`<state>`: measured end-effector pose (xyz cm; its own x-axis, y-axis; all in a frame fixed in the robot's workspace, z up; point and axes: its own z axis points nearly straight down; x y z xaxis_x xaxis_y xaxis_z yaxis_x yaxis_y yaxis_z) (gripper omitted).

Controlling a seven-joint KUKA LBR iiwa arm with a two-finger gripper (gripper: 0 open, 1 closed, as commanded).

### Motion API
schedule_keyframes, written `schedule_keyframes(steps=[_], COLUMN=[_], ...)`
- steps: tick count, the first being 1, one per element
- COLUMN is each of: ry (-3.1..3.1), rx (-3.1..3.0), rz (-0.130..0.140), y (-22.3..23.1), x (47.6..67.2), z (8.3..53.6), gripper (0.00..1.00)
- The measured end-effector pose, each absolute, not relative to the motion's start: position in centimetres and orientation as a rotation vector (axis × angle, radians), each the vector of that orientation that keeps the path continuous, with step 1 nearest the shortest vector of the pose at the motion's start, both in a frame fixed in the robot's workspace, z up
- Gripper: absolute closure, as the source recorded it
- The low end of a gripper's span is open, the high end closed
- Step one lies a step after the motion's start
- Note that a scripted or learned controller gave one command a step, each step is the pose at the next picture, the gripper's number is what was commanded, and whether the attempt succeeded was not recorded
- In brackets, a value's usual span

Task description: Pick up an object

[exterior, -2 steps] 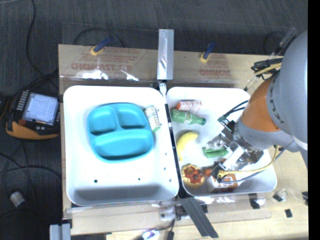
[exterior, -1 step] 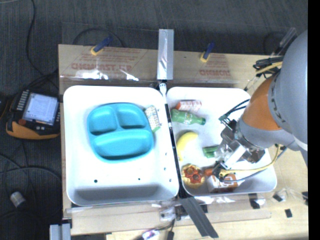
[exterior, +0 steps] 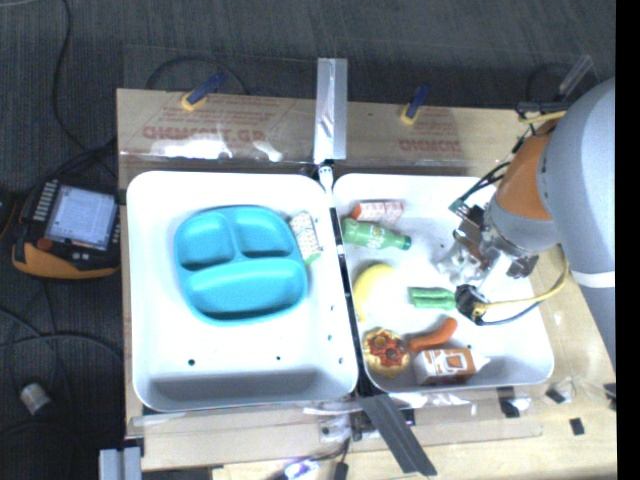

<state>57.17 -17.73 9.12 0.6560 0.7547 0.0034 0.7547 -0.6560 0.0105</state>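
My gripper [exterior: 463, 261] hangs low over the right side of the right bin [exterior: 520, 363], just above and right of a small green piece [exterior: 431, 296]. Around it lie a green bottle [exterior: 374, 235], a small red-and-white packet [exterior: 378, 210], a yellow lemon [exterior: 373, 286], an orange sausage-like piece [exterior: 433, 333], a pizza slice toy [exterior: 384, 349] and a brown-and-white carton [exterior: 444, 365]. Nothing shows between the fingers.
The left bin [exterior: 160, 368] holds a blue divided plate [exterior: 240, 261] and a small white-green packet [exterior: 306, 235] by its right wall. A divider rail [exterior: 340, 268] runs between the bins. A handheld device [exterior: 70, 228] lies on the floor at left.
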Motion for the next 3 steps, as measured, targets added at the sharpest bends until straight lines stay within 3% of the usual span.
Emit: schedule_keyframes(steps=[1,2,3], ry=[1.433,1.433,1.687], rx=[2.795,2.795,2.651], rz=[-0.009,-0.009,-0.008], y=[-16.9,-16.9,-14.7], x=[56.8,56.8,53.9], z=[19.9,19.9,23.2], gripper=[1.00,0.00,0.00])
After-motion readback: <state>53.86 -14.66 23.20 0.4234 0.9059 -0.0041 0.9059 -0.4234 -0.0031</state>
